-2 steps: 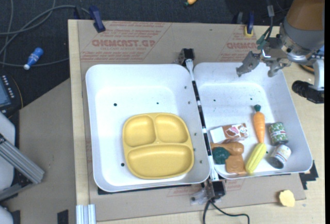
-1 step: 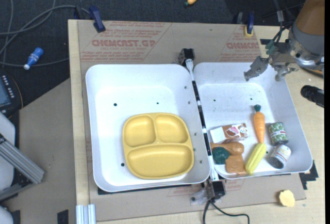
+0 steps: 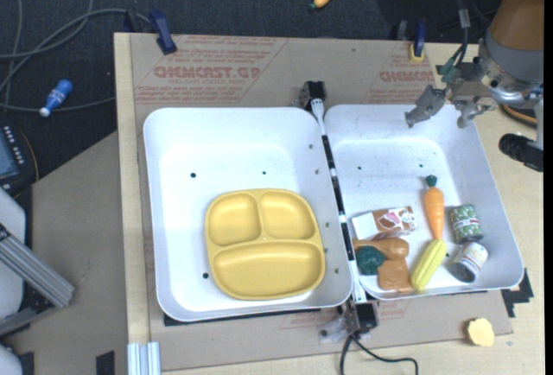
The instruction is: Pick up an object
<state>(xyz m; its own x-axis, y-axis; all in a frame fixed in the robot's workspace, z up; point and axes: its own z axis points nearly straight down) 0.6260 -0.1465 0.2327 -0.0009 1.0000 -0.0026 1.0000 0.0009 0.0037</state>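
A robotics lab: taped cardboard bench (image 3: 259, 62), twin white bins (image 3: 173, 157), loose cables (image 3: 52, 28) on dark carpet.

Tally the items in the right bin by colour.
Orange: 1, carrot
Yellow: 1, corn
Green: 2, can, dark green lump
Brown: 2, bread pieces
White or pale: 2, packet, tin
Total: 8

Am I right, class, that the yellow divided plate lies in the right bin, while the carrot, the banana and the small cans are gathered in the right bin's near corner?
Not quite. The camera view shows the yellow divided plate in the left bin, not the right one. The rest stands: the carrot, the banana and the small cans are gathered in the right bin's near corner.
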